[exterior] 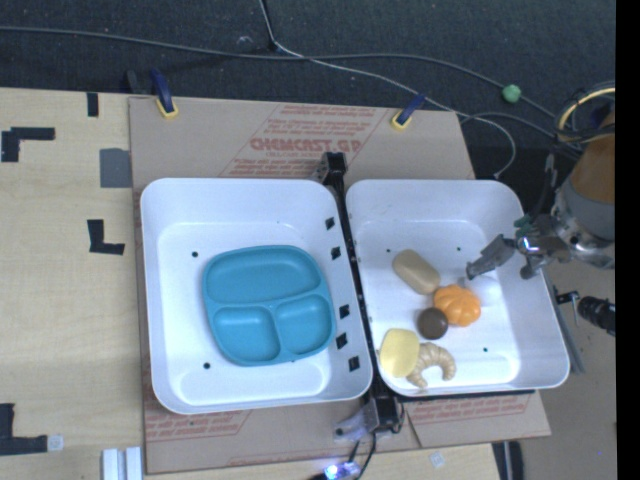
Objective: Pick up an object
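**Gripper over the right bin, nothing between its fingers**

You see the gripper (pixel 500 256) at the right side of the right bin (pixel 500 200), reaching in from the arm (pixel 590 203) at the frame's right edge. One dark finger (pixel 487 258) slants down and left toward the bin floor; the rest of the hand is blurred against the bin wall, so you cannot tell how far apart the fingers stand. No object sits between them.

Just below and left of that finger lies an orange round object (pixel 459 304), apart from the gripper. Touching its lower left is a small dark brown ball (pixel 432 323). Up and left of these rests a tan oblong piece (pixel 415 270). Near the bin's front wall lie a pale yellow block (pixel 399 351) and, touching its right side, a beige croissant-shaped piece (pixel 433 365).

The left bin (pixel 175 208) holds a blue divided tray (pixel 268 302), lying flat in its middle. Both bins rest on a cardboard sheet (pixel 300 138) clipped to the bench.
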Motion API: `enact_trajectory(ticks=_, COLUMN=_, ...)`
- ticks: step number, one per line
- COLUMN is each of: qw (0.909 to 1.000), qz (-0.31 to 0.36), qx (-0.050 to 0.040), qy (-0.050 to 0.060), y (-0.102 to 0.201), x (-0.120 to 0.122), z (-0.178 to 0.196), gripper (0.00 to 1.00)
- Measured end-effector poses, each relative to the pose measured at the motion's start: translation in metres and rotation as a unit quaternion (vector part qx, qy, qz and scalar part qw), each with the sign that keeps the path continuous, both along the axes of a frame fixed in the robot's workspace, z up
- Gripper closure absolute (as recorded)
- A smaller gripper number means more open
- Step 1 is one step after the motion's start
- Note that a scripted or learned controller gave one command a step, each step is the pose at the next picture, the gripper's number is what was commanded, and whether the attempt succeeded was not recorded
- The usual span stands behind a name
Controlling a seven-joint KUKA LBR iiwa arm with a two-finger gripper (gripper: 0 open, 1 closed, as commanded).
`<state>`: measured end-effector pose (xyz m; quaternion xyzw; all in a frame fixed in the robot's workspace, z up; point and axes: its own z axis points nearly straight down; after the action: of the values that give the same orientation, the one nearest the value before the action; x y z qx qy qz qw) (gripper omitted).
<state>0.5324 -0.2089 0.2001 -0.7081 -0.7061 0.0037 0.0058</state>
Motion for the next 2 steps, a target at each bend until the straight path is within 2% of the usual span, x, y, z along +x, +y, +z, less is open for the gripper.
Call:
enact_trajectory(ticks=1, qw=1.0, qz=0.002, qx=-0.0016, qy=-0.006, y=0.0, x=0.003, z=0.007, gripper=0.0)
enact_trajectory(ticks=2, qw=1.0, qz=0.002, qx=-0.0011, qy=-0.004, y=-0.002, x=0.01, z=-0.053, gripper=0.0)
